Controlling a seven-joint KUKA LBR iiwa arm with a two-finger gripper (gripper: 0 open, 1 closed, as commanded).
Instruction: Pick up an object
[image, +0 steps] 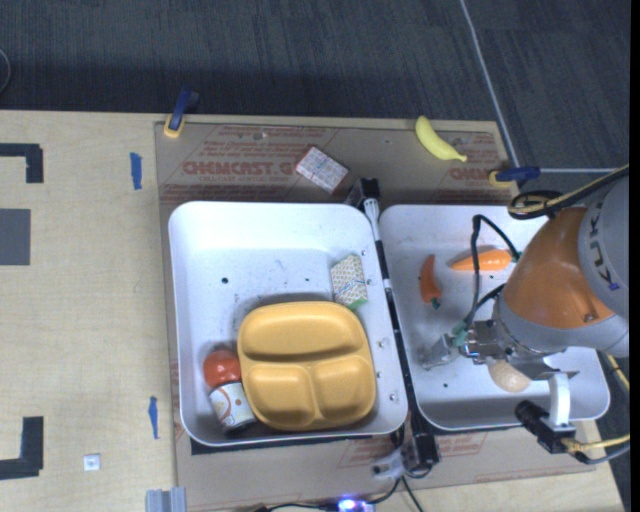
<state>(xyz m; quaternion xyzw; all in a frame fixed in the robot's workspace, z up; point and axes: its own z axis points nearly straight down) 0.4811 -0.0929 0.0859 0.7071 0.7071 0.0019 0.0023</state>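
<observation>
In the right bin (405, 240), my gripper (440, 352) is low over the floor near the bin's left side, with nothing visibly held. A beige egg-shaped object (509, 377) lies just to its right, partly under the wrist. An orange carrot-like piece (481, 261) and a small red-orange piece (429, 279) lie further back in this bin. The left bin (190, 250) holds a yellow divided tray (305, 362), a red and white can (226, 388) and a patterned packet (349, 279).
A yellow banana (438, 140) and a patterned block (321, 168) lie on the cardboard behind the bins. Blue clamps (180, 110) grip the cardboard's back edge. The grey and orange arm (560, 285) covers the right bin's right half.
</observation>
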